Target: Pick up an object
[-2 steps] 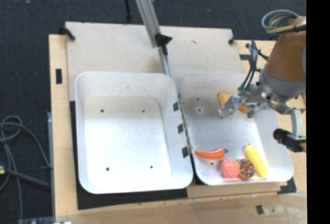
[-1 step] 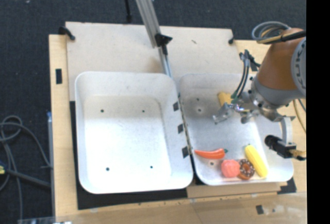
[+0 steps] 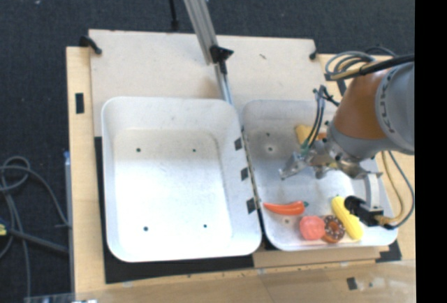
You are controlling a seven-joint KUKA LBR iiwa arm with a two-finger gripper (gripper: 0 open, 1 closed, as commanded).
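My gripper [image 3: 296,165] hangs low over the middle of the right bin [image 3: 269,130], reaching in from the right under the grey and orange arm. A yellow object [image 3: 303,132] lies just behind it, partly hidden by the wrist cables. Along the bin's front lie a red-orange carrot-shaped piece [image 3: 285,208], a pink-red round object [image 3: 312,227], a small brown patterned object [image 3: 333,229] and a yellow oblong object [image 3: 347,217]. I see nothing between the gripper and the bin floor below it.
The left bin [image 3: 115,155] sits beside the right one, separated by a narrow ridge with black clips. A slanted metal pole [image 3: 199,12] rises behind the bins. Wooden bench board surrounds both bins.
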